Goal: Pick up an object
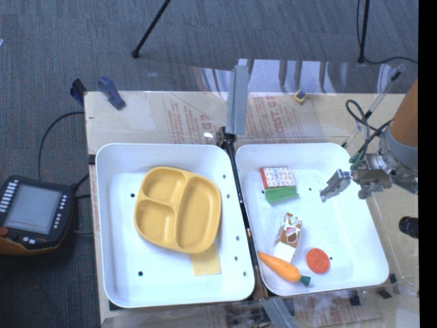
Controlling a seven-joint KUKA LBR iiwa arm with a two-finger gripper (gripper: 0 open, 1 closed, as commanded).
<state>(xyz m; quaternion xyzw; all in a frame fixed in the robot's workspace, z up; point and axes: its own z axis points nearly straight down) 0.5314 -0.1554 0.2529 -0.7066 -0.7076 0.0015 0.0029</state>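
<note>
Claw (336,184) over right white shallow bin (355,251), nothing gripped; finger spacing unclear. Left of claw: red-and-green patterned box (279,183). Below-left: orange toy carrot (280,268), red disc (317,260).

A yellow tray (179,209) fills the left bin (113,251); the pincer (336,184) hovers over the right bin (362,251).

Non-task stuff on my bench: two white bins, left bin (113,183), right bin (369,238), side by side mid-frame. Teach pendant (34,214) on the floor at left edge, its cable (51,132) looping up. Blue clamp (109,91) on the bench's upper-left corner. Grey upright post (237,101) behind the bins. Tripod legs (156,19) on carpet, top of frame.
</note>
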